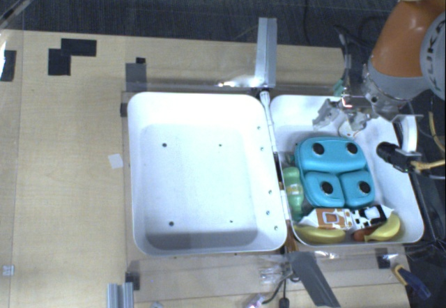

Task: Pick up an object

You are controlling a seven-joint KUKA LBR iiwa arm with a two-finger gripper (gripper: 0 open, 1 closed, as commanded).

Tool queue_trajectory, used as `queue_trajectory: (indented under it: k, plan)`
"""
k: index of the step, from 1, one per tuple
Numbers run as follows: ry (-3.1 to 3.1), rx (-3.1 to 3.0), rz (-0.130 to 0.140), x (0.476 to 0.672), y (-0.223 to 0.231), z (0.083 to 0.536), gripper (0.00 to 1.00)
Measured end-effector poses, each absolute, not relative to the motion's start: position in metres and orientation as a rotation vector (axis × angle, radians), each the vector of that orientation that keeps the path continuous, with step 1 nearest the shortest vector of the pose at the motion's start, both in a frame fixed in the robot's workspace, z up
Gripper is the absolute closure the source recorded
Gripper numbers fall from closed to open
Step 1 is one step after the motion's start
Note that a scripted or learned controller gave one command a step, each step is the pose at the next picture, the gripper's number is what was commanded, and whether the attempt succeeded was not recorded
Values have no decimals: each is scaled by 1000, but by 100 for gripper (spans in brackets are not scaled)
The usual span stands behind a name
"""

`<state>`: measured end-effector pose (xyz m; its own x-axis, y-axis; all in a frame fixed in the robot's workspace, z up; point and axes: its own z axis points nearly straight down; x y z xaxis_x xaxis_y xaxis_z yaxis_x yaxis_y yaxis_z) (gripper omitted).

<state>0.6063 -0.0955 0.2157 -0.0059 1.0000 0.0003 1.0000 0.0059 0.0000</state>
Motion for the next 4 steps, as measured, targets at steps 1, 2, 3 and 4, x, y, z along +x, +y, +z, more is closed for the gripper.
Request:
queue_trajectory:
  k: [1, 2, 3, 4]
  plan:
    - [-2261, -2200, -17, 626, -89, 89, 0]
    - [-2264, -2182, -4, 667, -35, 184, 0]
    - [-2391, -2043, -3, 664, -92, 88, 0]
    - [-2563, -1814, 3, 670, -95, 88, 0]
